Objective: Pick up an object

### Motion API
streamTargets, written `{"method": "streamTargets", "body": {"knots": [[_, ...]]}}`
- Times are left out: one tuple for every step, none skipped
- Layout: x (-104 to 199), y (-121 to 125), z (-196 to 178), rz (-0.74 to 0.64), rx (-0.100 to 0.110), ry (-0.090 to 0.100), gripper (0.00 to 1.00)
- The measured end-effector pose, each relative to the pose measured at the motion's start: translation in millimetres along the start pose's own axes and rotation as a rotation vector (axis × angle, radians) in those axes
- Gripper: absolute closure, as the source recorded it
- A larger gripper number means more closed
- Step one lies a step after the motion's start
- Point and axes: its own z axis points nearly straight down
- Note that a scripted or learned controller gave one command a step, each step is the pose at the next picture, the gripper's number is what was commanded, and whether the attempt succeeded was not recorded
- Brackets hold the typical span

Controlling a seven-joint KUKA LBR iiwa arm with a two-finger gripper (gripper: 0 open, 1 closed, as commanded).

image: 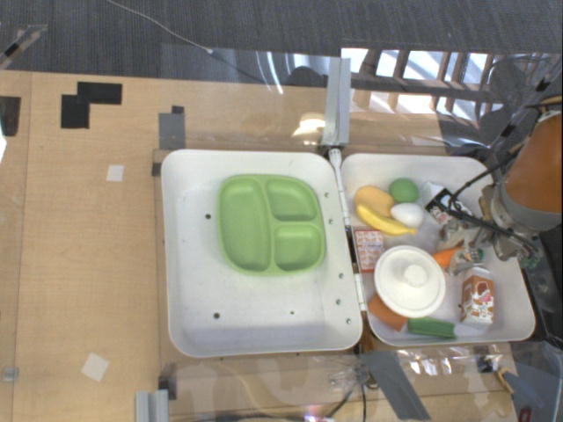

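**Carrot wedged in a crowded bin**

Carrot lies in the right bin, touching the white bowl, with the gripper just above; whether its fingers are open cannot be told. A descent could strike the bowl or the juice carton. Open room lies leftward, around the green tray.

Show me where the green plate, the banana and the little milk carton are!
green plate (pixel 270 224): camera view, on the ridge between its compartments.
banana (pixel 383 222): camera view, middle of its yellow curve.
milk carton (pixel 478 300): camera view, on its printed front.
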Motion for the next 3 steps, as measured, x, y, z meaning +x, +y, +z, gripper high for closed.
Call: {"method": "streamTargets", "body": {"knots": [[6.6,24.8,-152.8,0.1,-0.001,0.012,1.0],[-80.9,15.5,-178.7,0.218,-0.005,0.021,1.0],[-93.6,-9.3,-68.0,-0.146,-0.013,0.029,1.0]]}}
